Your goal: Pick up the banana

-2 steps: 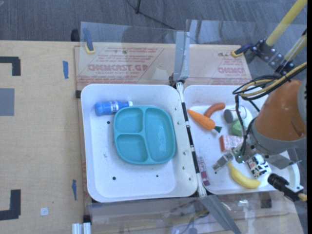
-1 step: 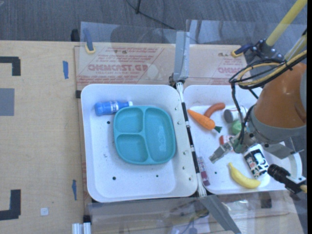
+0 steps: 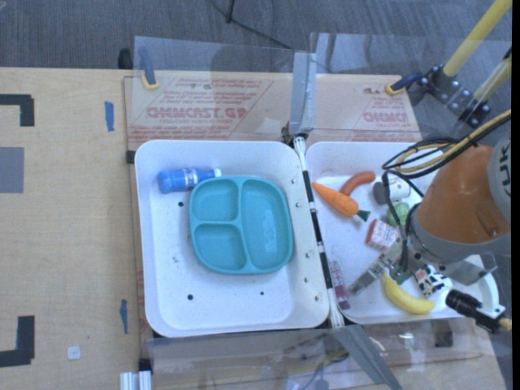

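The two-finger gripper (image 3: 388, 268) hangs low in the right white bin (image 3: 329, 162), just beside the near-right corner; whether it is released or clenched cannot be told. The curved yellow banana (image 3: 406, 297) lies just near of it, on the bin floor. Farther off lie an orange carrot (image 3: 336, 201) and a red sausage (image 3: 357, 182). The left white bin (image 3: 154, 218) holds a turquoise divided plate (image 3: 241, 224) and a blue bottle (image 3: 184, 178).

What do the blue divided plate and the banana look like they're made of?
The plate looks like moulded plastic: uniform turquoise with a soft sheen and rounded compartment walls. The banana seems a toy, likely plastic or rubber, being evenly bright yellow and smooth, though it is too small here to be sure.
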`<state>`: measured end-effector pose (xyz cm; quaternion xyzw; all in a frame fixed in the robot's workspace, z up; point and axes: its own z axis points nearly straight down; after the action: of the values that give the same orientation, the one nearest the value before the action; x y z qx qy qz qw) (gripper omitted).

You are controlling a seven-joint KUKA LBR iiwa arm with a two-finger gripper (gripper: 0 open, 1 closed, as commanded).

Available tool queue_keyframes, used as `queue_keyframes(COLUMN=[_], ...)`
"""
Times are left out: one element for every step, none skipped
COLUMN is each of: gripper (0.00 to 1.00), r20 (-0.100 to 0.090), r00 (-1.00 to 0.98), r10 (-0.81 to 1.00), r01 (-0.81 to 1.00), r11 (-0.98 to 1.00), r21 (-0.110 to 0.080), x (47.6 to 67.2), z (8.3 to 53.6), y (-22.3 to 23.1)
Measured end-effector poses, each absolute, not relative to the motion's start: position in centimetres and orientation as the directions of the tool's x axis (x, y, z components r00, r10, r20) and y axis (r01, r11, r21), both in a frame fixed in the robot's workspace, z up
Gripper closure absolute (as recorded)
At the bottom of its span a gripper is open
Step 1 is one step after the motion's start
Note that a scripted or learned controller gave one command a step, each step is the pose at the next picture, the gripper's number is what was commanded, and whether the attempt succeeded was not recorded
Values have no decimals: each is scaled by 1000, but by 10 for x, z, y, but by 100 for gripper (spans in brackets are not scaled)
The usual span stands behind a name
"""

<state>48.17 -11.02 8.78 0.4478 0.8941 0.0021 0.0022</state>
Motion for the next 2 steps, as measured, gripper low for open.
queue_keyframes(gripper=[100,100], r20=[-14,-1], r00=[-594,-522], r10=[804,853], r01=[804,853], r11=[594,522], r21=[12,0], x=[485,539], z=[99,184], y=[-114,-37])
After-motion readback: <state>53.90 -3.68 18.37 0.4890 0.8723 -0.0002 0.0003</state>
